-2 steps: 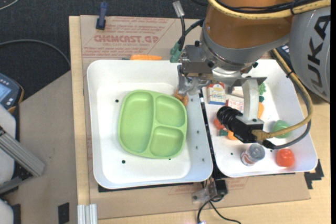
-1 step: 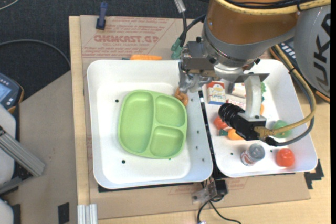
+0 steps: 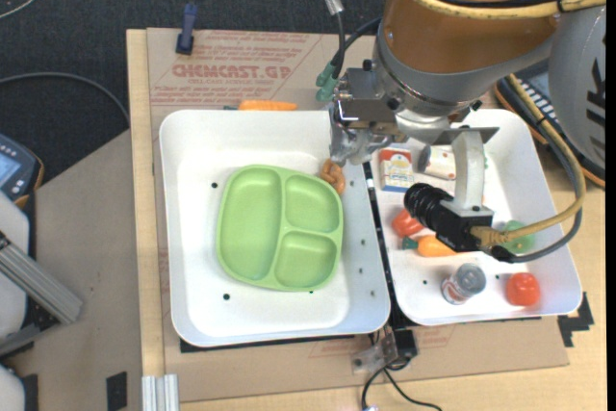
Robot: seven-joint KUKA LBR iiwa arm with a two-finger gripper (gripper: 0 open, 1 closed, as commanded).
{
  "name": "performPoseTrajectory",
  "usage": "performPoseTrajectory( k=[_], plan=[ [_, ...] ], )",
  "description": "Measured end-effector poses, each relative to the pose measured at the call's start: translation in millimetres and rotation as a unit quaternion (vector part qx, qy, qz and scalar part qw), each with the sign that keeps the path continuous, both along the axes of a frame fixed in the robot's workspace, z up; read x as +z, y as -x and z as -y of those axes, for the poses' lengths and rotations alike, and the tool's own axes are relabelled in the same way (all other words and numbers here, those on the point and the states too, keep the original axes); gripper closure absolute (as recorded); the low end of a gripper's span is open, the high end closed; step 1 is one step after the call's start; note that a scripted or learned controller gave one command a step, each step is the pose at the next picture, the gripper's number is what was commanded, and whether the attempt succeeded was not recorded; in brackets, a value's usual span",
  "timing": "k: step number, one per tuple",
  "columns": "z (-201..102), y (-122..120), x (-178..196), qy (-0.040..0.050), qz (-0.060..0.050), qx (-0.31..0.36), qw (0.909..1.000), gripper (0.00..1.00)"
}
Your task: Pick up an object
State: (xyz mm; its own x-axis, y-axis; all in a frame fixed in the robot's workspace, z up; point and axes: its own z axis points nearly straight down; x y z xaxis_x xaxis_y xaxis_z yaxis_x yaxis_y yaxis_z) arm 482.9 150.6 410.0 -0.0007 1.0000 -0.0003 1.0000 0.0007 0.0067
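Candidate object: a small tan-orange item (image 3: pixel 333 174) lying in the left bin (image 3: pixel 183 207), at its upper right corner, pressed close to the wall shared with the right bin (image 3: pixel 549 207). The pincer (image 3: pixel 348 147) hangs directly above it, apparently touching or nearly so; contact cannot be confirmed. Whether the pincer is apart or together cannot be told, as the wrist body masks the tips.

Just below and left of the pincer sits a green divided plate (image 3: pixel 281 228), its upper right rim next to the item. To the pincer's right, across the bin wall: a small white carton (image 3: pixel 396 169), a red piece (image 3: pixel 405 225), an orange carrot-like piece (image 3: pixel 435 246), a grey-capped round item (image 3: pixel 468 283) and a red tomato-like piece (image 3: pixel 522 289) further off.

Risks, judged:
- Item is wedged between bin wall and plate rim; one tip may land on the wall or rim, so the close misses.
- Small rounded shape may squirt sideways under the plate edge.
- Descent too deep drives the tips into the bin floor.
- Trailing cable (image 3: pixel 549 231) over the right bin could drag items there.
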Motion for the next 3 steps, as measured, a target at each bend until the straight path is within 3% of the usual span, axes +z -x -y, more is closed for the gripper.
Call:
performPoseTrajectory(
  k=[3],
  plan=[
    [-0.8,-1.6,30.7,-0.0001,0.003,0.0,1.0,1.0]
  ],
)
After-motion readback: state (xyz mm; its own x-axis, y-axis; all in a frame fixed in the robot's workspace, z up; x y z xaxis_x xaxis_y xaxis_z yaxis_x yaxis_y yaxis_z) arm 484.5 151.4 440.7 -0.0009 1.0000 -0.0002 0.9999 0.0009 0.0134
